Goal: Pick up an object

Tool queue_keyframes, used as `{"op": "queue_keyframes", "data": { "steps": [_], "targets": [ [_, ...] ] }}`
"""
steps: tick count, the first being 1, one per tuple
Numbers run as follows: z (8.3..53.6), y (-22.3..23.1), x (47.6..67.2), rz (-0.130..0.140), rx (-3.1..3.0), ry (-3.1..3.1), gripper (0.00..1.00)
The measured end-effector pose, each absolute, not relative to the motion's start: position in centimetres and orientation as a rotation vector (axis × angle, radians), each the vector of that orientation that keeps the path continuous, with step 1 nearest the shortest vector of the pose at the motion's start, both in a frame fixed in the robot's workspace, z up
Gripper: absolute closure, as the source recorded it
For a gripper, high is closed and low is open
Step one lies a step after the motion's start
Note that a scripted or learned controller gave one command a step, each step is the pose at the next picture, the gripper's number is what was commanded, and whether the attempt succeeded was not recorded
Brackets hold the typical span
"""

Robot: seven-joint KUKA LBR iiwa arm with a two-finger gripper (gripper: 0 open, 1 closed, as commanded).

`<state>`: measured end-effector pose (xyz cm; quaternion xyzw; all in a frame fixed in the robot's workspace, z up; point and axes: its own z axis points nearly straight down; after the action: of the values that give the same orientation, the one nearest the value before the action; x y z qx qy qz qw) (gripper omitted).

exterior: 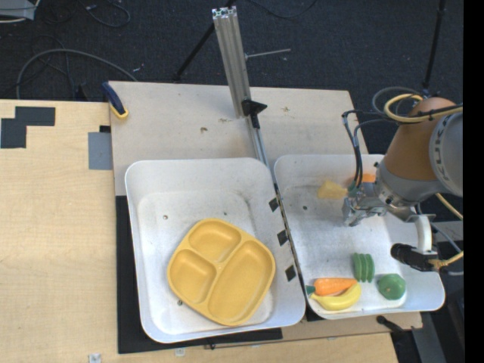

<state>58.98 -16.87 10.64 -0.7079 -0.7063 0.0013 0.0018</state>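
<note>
Over right bin (pixel 435 297), arm's tool (pixel 355 212) seemingly points down.

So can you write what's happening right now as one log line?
arm: over right bin | gripper: low, beside pale yellow piece | held: cannot tell | carrot, banana: near front edge | yellow tray: left bin

robot lab, aluminium post (pixel 232 59), floor cables (pixel 57 55)

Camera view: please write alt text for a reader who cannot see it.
A grey robot arm's gripper hangs low in the right bin, beside a pale yellow piece. A carrot, banana and two green toys lie near the front rim. The left bin holds a yellow divided plate.
</note>
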Motion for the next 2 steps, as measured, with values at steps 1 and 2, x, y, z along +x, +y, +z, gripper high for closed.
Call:
{"op": "queue_keyframes", "data": {
  "steps": [1, 2],
  "targets": [
    [15.1, -16.8, 59.7, -0.001, -2.221, -2.223, 1.0],
    [21.1, -17.6, 60.0, -0.002, -2.223, -2.224, 1.0]
  ]
}}
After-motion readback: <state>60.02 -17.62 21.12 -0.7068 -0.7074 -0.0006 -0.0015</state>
